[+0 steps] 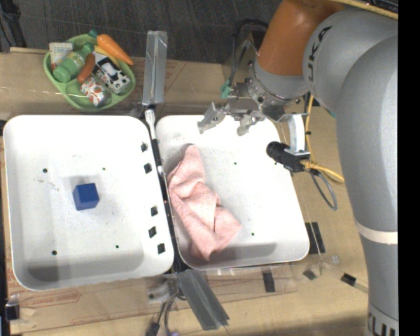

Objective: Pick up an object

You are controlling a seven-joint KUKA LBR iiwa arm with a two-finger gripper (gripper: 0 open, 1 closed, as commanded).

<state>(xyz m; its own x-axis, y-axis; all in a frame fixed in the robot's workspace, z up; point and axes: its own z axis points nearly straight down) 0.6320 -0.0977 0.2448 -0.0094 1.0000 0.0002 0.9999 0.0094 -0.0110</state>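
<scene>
Nothing is being held yet, so you are looking at a pick not yet made: the pink cloth [199, 208] is lying crumpled in the right bin [280, 208], the blue cube [86, 195] is sitting in the left bin [28, 159], and farther back the gripper [227, 121] is hovering with fingers spread and empty.

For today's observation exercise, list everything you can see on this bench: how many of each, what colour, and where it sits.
Block: one, blue, in the left bin.
Cloth: one, pink, crumpled along the left side of the right bin.
Bins: two, white, side by side on the bench.
Bowl: one, green, beyond the left bin, holding toy food including a carrot.
Arm: one, grey with an orange band, reaching in from the right.
Gripper: one, metal, fingers spread, over the far edge of the right bin, holding nothing.
</scene>
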